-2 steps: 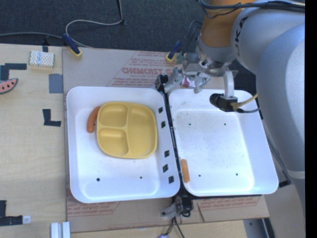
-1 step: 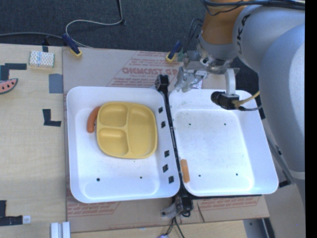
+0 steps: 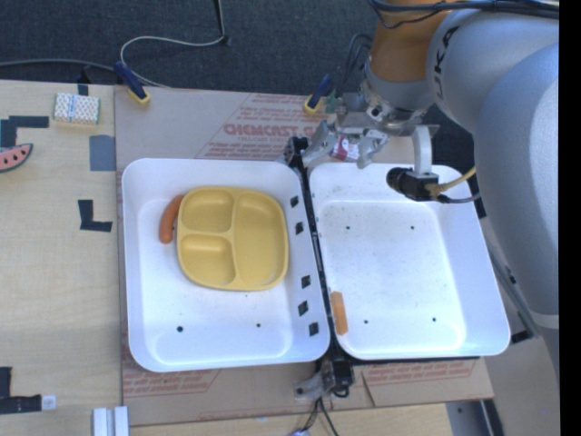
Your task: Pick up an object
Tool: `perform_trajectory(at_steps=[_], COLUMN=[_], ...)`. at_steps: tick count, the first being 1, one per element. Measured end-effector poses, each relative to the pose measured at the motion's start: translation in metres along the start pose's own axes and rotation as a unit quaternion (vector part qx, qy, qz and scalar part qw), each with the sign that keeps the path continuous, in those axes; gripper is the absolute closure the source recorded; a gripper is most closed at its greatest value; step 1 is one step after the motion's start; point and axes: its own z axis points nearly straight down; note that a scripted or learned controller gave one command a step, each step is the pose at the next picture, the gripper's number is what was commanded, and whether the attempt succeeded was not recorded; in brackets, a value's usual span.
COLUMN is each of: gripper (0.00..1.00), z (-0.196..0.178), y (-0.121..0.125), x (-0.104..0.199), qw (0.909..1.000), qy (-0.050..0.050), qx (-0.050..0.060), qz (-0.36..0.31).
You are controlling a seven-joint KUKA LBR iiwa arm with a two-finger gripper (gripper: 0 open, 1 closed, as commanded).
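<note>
A yellow divided plate (image 3: 231, 237) lies in the left bin (image 3: 150, 334). An orange sausage-shaped piece (image 3: 167, 221) rests against the plate's left rim. A second small orange piece (image 3: 339, 312) lies in the right bin (image 3: 472, 325), against its left wall near the front. My gripper (image 3: 348, 145) hangs below the orange band, over the back left corner of the right bin. A small pink-red patch shows at its tip, and I cannot make out what it is.
The grey arm covers the right side and the back right of the right bin. A black fitting with a cable (image 3: 413, 183) juts over that bin's back. On the bench at the left are a small patterned block (image 3: 76, 108), a watermelon-slice toy (image 3: 14, 157) and black tape marks.
</note>
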Motion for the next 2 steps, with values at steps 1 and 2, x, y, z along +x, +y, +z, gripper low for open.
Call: perform_trajectory(at_steps=[1, 2], gripper=[0.0, 0.0], z=[-0.1131, -0.1121], y=[0.0003, 0.0], x=[0.0403, 0.0398], qw=[1.0, 1.0], qy=[0.0, -0.001], qx=[-0.005, -0.004], qz=[0.004, 0.004])
